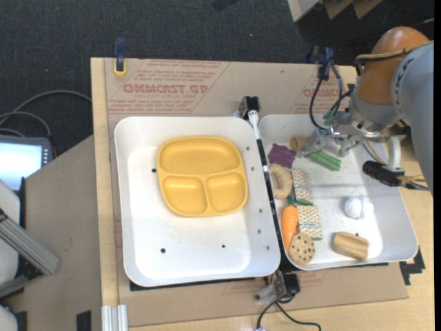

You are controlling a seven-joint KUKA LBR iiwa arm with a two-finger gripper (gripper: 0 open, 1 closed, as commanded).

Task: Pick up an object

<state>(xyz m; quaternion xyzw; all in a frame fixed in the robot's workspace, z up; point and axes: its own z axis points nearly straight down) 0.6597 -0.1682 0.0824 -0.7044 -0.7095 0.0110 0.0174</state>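
My gripper (331,142) hangs low at the back of the right bin (386,247), reaching in from the right under the orange band. Just below it lies a green pod-shaped object (324,160); whether the gripper touches it is unclear. A purple piece (281,154) and a small tan bit (296,143) lie to the gripper's left. Along the bin's left wall run a tan peanut shape (281,181), two patterned crackers (303,185), an orange carrot (290,221) and a cookie (301,248). A white ball (353,207) and a bread roll (350,245) lie nearer the front.
The left bin (138,185) bears a yellow divided plate (202,175). A black clamp (249,106) sits where the two bins meet at the back. Cables (324,88) hang beside the arm, and a black part (382,172) juts over the right bin's right side.
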